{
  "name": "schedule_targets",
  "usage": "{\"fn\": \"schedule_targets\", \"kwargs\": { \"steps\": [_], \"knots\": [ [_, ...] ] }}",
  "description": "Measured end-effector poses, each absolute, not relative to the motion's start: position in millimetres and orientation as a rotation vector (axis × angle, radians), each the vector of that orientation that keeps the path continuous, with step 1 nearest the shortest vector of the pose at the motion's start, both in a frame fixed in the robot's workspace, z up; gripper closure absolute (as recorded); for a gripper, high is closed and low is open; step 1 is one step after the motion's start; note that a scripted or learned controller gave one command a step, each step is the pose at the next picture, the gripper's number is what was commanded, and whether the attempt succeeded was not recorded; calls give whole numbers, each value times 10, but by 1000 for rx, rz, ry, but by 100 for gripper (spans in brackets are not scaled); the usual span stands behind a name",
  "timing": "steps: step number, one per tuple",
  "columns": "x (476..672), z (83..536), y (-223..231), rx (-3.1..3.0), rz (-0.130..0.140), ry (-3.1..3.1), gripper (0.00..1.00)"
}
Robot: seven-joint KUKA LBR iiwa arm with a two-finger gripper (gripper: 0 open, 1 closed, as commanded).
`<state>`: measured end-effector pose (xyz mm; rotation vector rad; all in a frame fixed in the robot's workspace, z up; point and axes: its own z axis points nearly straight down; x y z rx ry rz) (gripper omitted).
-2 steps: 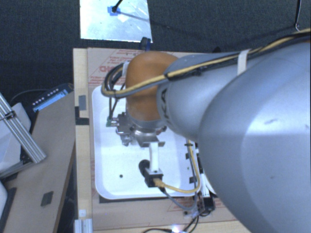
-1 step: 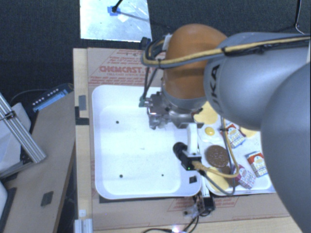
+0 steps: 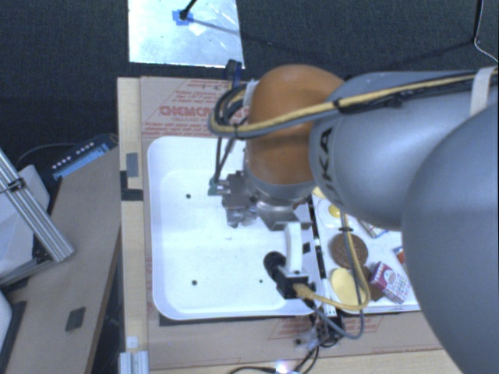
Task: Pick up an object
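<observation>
A brown disc [image 3: 348,249], a pale yellow round piece [image 3: 341,284] and a red-and-white packet [image 3: 390,280] lie in the right bin [image 3: 390,307], partly under the arm. The gripper [image 3: 234,205] hangs low over the left bin [image 3: 179,240], apart from them. I cannot tell how wide it is open or whether it holds anything. This looks like the approach step: the next move calls for a target under the gripper. The arm reaches in from the right with its wrist turned down.

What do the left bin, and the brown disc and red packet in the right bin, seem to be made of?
The left bin is likely moulded plastic: white and smooth, with rounded corners and a soft sheen. The brown disc is matte and flat, perhaps cork, wood or card; it is too blurred to settle. The red packet has a printed red-and-white pattern, so probably paper or film wrapping.
</observation>
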<state>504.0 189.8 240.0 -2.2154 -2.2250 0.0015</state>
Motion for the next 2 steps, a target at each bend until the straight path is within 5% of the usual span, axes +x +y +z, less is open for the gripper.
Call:
{"fn": "schedule_targets", "kwargs": {
  "steps": [1,2],
  "knots": [
    [5279,1681,2366,-2213,4,-2227,100],
    [4865,3173,2180,-2218,-19,-2228,100]
  ]
}}
